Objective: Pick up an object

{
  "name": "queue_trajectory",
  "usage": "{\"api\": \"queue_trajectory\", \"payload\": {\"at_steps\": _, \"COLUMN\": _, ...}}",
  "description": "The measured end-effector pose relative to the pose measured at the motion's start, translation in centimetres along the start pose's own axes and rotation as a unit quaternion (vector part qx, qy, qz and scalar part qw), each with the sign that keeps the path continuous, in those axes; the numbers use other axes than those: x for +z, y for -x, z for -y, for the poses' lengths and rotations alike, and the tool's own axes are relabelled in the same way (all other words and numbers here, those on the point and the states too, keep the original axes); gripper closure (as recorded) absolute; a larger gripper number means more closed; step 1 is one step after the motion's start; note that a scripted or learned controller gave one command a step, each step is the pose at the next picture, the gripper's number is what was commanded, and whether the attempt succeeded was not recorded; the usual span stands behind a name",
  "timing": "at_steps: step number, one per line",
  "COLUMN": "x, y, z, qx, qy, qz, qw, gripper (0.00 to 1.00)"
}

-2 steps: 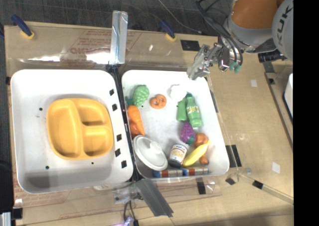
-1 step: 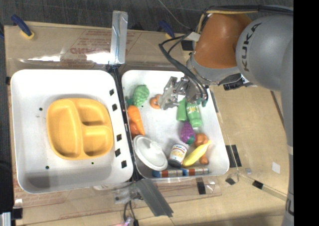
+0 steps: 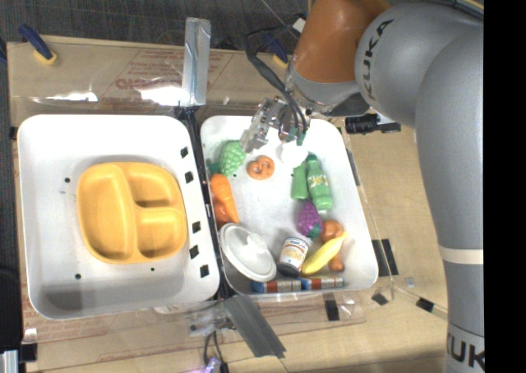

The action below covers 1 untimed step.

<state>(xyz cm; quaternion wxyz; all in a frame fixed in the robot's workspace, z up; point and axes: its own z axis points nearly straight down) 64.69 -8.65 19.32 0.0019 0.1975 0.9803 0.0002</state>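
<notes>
Reaching in from the right: grey arm (image 3: pixel 427 75) with orange band (image 3: pixel 333 34) above the wrist, hand (image 3: pixel 261 135) hanging over the far left part of the right bin (image 3: pixel 349 158). Fingers (image 3: pixel 256 135) slightly spread, nothing between them, tips just above and beside a green bunch of grapes (image 3: pixel 233 157). Beside the grapes, toward the right, a small orange pretzel-shaped toy (image 3: pixel 261 168), apart from the fingers.

Lower along the left wall of the same bin: an orange carrot (image 3: pixel 222 199), lying lengthwise. Toward the right side: a green bottle (image 3: pixel 315 182), tilted, with a purple bunch of grapes (image 3: pixel 308 217) just below it and a small orange fruit (image 3: pixel 330 230) touching that. Near the front: a white lid (image 3: pixel 246 252) on a metal pot, a small jar (image 3: pixel 293 255) with a pale label next to it, and a yellow banana (image 3: pixel 322 255) leaning against the jar. Along the front wall: a row of coloured markers (image 3: pixel 297 284) (exact count hard to tell).

Sitting on the table in the left bin (image 3: pixel 49 149): 1 yellow divided tray (image 3: pixel 131 211), 3 compartments, roughly central. Dividing the 2 bins: a black-marked seam, with a grey strip of tape (image 3: pixel 196 63) standing at its far end. Behind both bins: brown cardboard backing (image 3: pixel 123 67) and a blue clamp (image 3: pixel 37 43) at the far left corner.
</notes>
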Motion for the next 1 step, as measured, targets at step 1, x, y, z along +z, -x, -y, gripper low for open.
{"api": "queue_trajectory", "payload": {"at_steps": 1, "x": -7.31, "y": -0.12, "z": -0.45, "qx": 0.095, "qy": 0.000, "qz": 0.001, "qw": 0.9955, "gripper": 1.00}}
